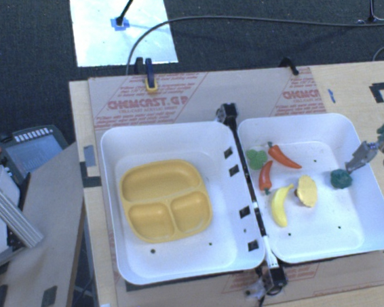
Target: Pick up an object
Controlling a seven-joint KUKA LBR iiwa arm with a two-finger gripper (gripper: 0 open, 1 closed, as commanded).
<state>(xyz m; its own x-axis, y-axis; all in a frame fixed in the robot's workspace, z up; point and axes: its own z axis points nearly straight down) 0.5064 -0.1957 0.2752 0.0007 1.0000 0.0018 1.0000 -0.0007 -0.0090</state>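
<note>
Gripper (358, 159) low at the right edge of the right bin (374, 229), reaching in from the right. Tip just beside, perhaps touching, a dark green lump (341, 179). Too small and blurred to tell whether clenched or released, or whether anything is grasped.

Lump near the bin's right wall, apart from the rest. Further left: yellow slice (306, 190), banana (280, 205), two red-orange peppers (283, 157) (266, 174), a light green piece (257, 158). Yellow tray (165, 200) in the left bin (116, 212), well apart.

Likely step: closing in on the lump, the nearest target. To do it well:
- Centre over the lump, not at its upper-right edge as now appears.
- Descend straight, keeping off the bin wall close on the right.
- Close only once the lump sits squarely between, low enough to catch its widest part.
- Lift slowly and check that it comes up.

Risk: a round, small piece may roll or squirt out from an off-centre pinch, toward the slice or against the wall.
</note>
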